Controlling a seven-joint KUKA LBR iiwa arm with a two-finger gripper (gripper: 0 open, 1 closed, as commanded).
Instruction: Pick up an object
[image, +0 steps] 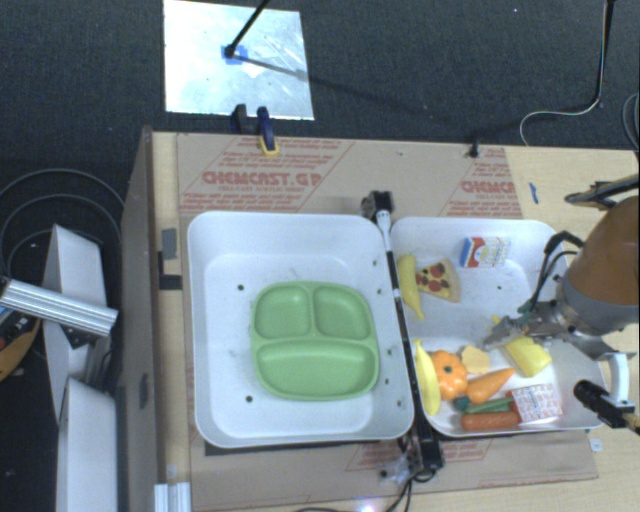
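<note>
End effector (512, 328) low in the right bin (520, 238), near the table's right edge — grip state unreadable — beside a yellow block (529, 355) (likeliest target); descend squarely, clear of the carrot (489, 384).

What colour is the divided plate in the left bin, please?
Light green, seen clearly in the camera view.

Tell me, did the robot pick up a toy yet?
Not yet, as far as the view shows. Nothing looks lifted: the pizza slice, carrot and orange all lie in the right bin. The gripper is low over that bin, beside the yellow block. Grabbing and lifting a toy is left. The green tray sits in the left bin.
</note>
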